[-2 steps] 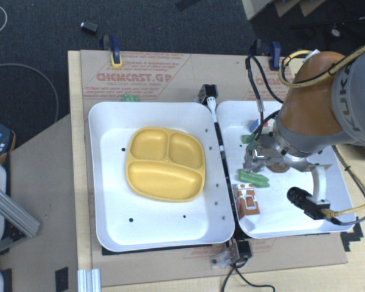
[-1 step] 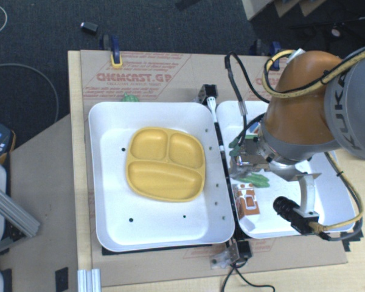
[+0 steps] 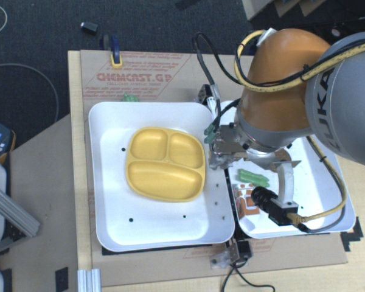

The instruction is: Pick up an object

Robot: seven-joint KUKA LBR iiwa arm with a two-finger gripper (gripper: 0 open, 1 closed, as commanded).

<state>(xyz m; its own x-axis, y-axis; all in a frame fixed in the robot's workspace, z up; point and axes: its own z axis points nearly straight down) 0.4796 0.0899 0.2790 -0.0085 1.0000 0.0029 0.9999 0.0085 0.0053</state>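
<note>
I count two white bins. The left bin (image 3: 106, 181) holds one yellow divided plate (image 3: 165, 163), long axis running 9 to 3. The arm (image 3: 292, 78) covers most of the right bin (image 3: 328, 193). One green object (image 3: 253, 177) lies there, pointing 10 to 4, beside the gripper (image 3: 264, 163), at its 7 o'clock. I cannot tell how the jaws stand.

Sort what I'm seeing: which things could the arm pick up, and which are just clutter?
For the job:
- yellow divided plate, left bin
- green piece, right bin
- arm above the right bin

Lying about:
- blue clamp on the board
- cables
</note>
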